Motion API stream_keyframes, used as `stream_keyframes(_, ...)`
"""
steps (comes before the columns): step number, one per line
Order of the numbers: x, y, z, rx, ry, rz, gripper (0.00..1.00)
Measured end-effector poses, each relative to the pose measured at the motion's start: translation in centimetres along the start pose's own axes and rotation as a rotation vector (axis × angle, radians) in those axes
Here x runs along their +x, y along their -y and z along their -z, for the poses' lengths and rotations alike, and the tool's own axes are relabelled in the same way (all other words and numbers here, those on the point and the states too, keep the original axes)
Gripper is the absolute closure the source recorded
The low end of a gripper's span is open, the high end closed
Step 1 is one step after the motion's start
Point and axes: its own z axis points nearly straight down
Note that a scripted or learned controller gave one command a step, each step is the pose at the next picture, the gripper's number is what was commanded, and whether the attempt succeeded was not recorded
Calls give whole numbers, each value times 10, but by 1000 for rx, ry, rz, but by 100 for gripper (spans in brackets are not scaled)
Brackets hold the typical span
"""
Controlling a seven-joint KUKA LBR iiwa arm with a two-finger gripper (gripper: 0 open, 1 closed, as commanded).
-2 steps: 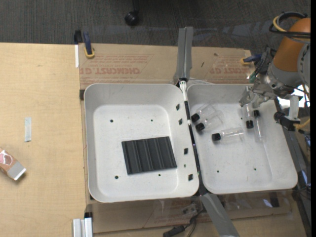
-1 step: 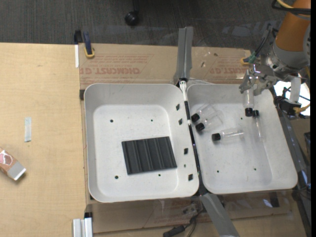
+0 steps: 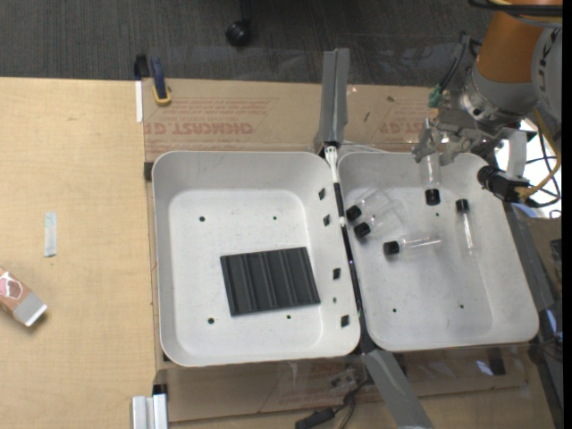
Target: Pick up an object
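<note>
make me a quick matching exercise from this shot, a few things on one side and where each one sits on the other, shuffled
Things:
1. black ribbed panel
2. clear vials with black caps
3. gripper
4. blue-handled clamp

Places:
A. at the far edge of the cardboard sheet, left of the bins
B. flat on the floor of the left bin
C. over the far rim of the right bin
D. scattered in the right bin

Pairs: 1-B, 2-D, 3-C, 4-A
</note>
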Motion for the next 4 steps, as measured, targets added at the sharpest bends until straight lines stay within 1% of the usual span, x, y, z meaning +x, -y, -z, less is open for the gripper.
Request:
stream_keyframes(1, 45, 6, 21, 0, 0, -15, 100)
stream_keyframes(2, 78, 11, 21, 3, 0, -72, 100)
stream_keyframes(3, 78, 10, 29, 5, 2, -71, 100)
stream_keyframes(4, 84, 11, 19, 3, 1, -63, 100)
